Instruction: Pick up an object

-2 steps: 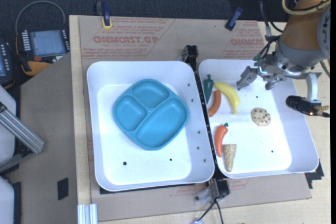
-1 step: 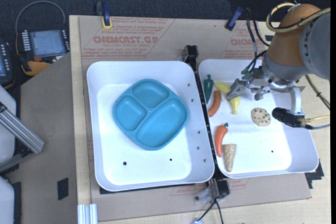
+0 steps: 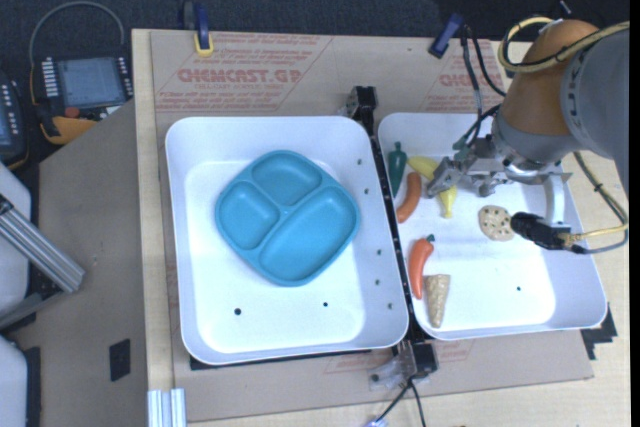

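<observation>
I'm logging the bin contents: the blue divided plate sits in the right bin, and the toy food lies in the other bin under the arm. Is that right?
Not quite. The camera view shows the blue divided plate in the left bin, not the right. The toy food, such as the orange carrot and the cookie, lies in the right bin, under the arm.

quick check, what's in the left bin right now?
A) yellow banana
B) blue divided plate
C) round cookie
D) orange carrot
B: the blue divided plate lies in the left bin, while the carrot, cookie and yellow item all sit in the right bin.
</observation>
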Robot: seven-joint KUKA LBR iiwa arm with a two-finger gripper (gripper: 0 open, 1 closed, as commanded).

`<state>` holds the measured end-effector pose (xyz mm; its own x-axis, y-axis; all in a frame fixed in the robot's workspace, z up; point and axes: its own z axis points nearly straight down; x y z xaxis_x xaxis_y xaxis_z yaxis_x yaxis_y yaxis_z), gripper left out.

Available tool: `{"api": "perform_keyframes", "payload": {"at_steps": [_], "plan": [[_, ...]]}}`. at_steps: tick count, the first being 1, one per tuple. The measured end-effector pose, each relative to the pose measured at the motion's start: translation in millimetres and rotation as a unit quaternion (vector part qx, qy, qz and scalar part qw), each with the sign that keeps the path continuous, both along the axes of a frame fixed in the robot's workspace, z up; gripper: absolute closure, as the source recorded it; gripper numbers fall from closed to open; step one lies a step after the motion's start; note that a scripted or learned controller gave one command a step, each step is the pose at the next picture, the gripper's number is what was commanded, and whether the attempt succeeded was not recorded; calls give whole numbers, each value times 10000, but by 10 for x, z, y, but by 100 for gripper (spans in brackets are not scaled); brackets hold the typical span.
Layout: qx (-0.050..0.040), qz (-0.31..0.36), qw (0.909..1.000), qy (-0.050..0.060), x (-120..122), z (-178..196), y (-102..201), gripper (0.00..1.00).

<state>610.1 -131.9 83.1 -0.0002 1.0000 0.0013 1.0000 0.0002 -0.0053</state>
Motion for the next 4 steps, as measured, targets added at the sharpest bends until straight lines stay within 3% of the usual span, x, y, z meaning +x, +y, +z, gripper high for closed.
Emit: {"api": "perform_keyframes", "payload": {"at_steps": [1, 4], "plan": [[-4, -3, 10000, -22, 10, 122, -1, 100], [-17, 8, 10000, -63, 115, 1588, -3, 100]]}}
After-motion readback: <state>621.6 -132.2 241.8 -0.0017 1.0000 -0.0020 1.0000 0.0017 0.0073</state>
